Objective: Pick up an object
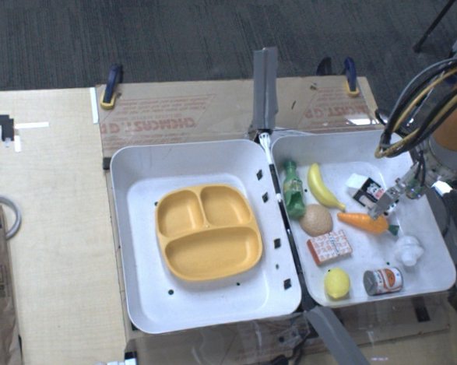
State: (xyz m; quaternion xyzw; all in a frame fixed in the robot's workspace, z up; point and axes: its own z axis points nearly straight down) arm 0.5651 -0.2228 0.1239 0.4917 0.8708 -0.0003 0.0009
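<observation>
On the left we see the yellow divided plate alone in its bin, out of the clutter. In the right bin lie the green bottle, banana, lemon and can, loosely spread for picking. The tool sits just over the carrot, the likely target; we cannot tell how wide it stands.

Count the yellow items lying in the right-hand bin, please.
2. A curved yellow plastic banana lies near the bin's back, right of the green bottle; a small round yellow lemon sits at the front, left of the tin can. The arm may hide more.
</observation>
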